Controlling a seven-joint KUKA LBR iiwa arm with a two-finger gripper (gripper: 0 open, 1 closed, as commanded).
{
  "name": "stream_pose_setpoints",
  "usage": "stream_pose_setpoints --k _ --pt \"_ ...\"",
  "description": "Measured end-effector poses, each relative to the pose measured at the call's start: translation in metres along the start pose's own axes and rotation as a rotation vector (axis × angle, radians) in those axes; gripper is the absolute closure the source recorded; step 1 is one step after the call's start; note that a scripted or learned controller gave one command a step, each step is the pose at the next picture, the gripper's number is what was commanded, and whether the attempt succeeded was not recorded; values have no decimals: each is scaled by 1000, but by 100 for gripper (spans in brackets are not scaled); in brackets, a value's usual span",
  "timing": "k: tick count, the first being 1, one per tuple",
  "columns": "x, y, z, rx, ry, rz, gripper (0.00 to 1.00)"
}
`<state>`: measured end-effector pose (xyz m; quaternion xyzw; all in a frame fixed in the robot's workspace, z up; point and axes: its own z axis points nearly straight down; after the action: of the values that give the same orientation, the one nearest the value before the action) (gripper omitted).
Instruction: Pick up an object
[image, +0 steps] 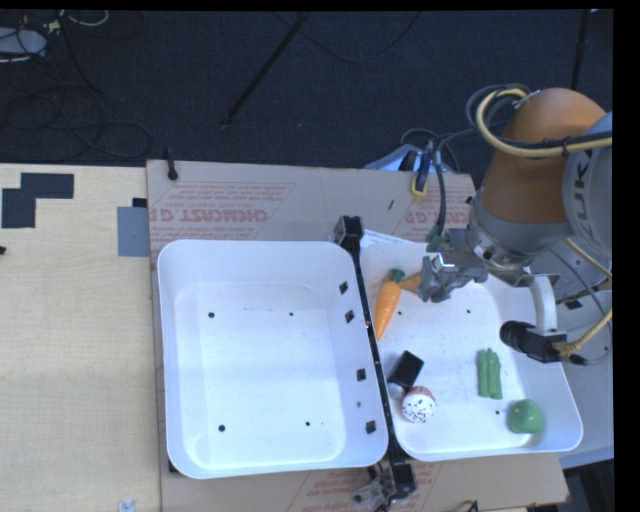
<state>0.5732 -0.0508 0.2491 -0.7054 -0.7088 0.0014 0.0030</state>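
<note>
The right bin (560, 440) holds an orange carrot (386, 305) with a green top near its left wall. A small black block (405, 369) and a white ball with red marks (419, 405) lie lower down. A green bean pod (488, 373) and a green round fruit (525, 416) sit toward the right front corner. My gripper (437, 281) hangs over the back of the right bin, just right of the carrot's top end and close to a small orange piece (411, 284). Nothing shows between its fingers.
The left bin (200, 290) stands beside the right one, with a black divider clip strip (362, 330) between them. Cardboard (250, 205) lies under both bins. Cables and a black part of the arm (530, 340) hang over the right bin's right side.
</note>
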Motion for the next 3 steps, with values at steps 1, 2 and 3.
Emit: stream_pose_setpoints --k 1,2,3 --pt "89 -14 -63 -8 1 -5 100" --pt "135 -23 -96 -5 -1 0 100" --pt "170 -43 -118 -5 -1 1 100"
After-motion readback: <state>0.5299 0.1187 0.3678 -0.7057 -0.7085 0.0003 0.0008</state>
